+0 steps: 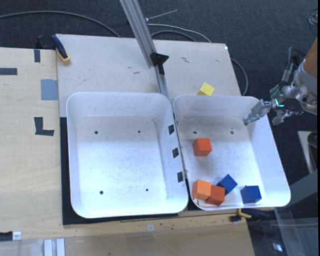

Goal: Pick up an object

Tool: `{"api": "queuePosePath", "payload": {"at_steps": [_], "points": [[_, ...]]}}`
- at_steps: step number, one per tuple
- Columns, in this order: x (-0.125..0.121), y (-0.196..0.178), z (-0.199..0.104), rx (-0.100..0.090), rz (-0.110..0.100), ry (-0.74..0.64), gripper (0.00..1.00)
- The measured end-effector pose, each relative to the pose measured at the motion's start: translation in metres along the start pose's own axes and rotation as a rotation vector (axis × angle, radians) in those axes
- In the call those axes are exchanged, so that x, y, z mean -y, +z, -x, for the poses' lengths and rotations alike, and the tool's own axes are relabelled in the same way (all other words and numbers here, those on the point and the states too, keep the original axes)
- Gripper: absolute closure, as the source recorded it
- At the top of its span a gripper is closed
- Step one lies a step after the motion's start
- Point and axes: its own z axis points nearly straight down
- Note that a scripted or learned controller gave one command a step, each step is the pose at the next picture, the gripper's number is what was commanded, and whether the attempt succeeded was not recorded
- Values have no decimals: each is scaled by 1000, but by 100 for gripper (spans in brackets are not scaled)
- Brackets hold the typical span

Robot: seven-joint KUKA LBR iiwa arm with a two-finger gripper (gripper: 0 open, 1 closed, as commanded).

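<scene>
From my remote seat I see the gripper hanging at about three o'clock in the frame, over the upper right rim of the right bin, with one finger poking toward the bin and another toward the dark floor; its fingers look spread apart and nothing sits between them, so I read it as released and carrying nothing. The candidates all lie in that right bin: a lone orange cube near its middle, and at the bin's six o'clock edge a tight cluster of an orange block, a second orange block touching it, a blue cube just behind them, and another blue cube a little apart toward four o'clock. The left bin holds no blocks, and a yellow block rests on the desk just beyond the right bin at twelve o'clock. I judge the reach has not yet started. My worry is the rim: descending from here could clip the bin wall. Going for the cluster risks a finger landing on a neighbour and shoving blocks aside; the lone orange cube seems the safer pick.
</scene>
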Motion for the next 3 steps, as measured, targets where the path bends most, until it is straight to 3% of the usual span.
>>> {"api": "queuePosePath", "payload": {"at_steps": [1,2,3], "points": [[3,169,-62,3,16,1,0],[14,87,-119,-2,7,-5,0],[7,196,-94,1,-5,2,0]]}}
